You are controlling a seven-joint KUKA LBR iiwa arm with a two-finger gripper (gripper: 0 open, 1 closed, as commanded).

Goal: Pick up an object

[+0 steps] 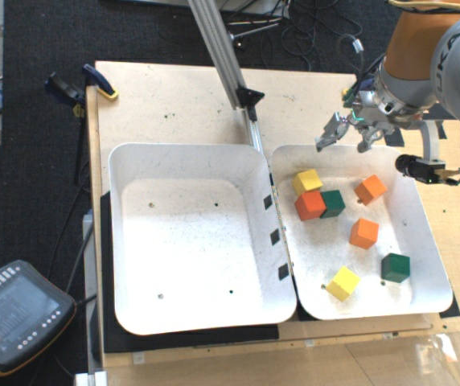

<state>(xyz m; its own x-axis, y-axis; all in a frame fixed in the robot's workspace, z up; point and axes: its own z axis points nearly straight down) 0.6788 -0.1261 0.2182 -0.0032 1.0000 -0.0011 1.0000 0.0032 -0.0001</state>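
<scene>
Several small cubes lie in the right bin [423, 215]: a yellow cube [308, 181] touching a red-orange cube [311, 205] and a dark green cube [332, 203], two orange cubes [370, 189] [364, 233], another dark green cube [396, 268] and a yellow cube [343, 283] near the front. My gripper [348, 137] hangs above the bin's back edge, behind the cubes, its fingers spread apart with nothing between them.
The left bin [133, 215] stands beside the right one. A slanted metal pole [218, 43] rises behind the bins. A blue and yellow clamp [93, 83] grips the bench's left corner. A teach pendant [13, 316] lies at the lower left.
</scene>
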